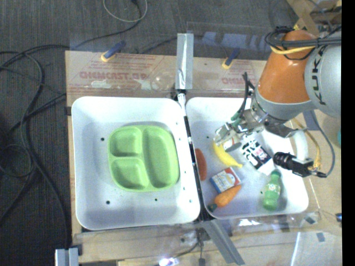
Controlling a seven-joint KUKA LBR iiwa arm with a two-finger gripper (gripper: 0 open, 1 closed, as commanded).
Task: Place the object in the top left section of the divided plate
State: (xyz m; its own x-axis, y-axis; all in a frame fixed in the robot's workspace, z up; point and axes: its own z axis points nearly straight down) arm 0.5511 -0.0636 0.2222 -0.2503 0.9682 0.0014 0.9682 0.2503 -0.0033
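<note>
On the worktop (83,76) two shallow white bins sit side by side, the left bin (91,204) in the middle left of the frame and the right bin (205,112) in the middle right. A green divided plate (145,157) lies flat in the centre of the left bin, with two small sections stacked on its left side and one long section on its right; its top left section (125,142) holds nothing. The grey arm with its orange band (285,76) comes in from the upper right of the frame and reaches down into the right bin. Its pincer (233,133) sits low over the upper middle of that bin, just above a yellow banana (226,155), whose upper end is right at the pincer's tip; whether the pincer's tips are apart or together cannot be told from this angle, and nothing can be seen clamped in them. Just right of the banana lies a black-and-white patterned item (255,153). Below the banana is a small blue and white carton (224,178), with an orange carrot (228,195) touching its lower edge. A reddish-brown sausage (201,163) lies along the right bin's left wall, and a green bottle (271,190) lies in the lower right part of that bin.
</note>
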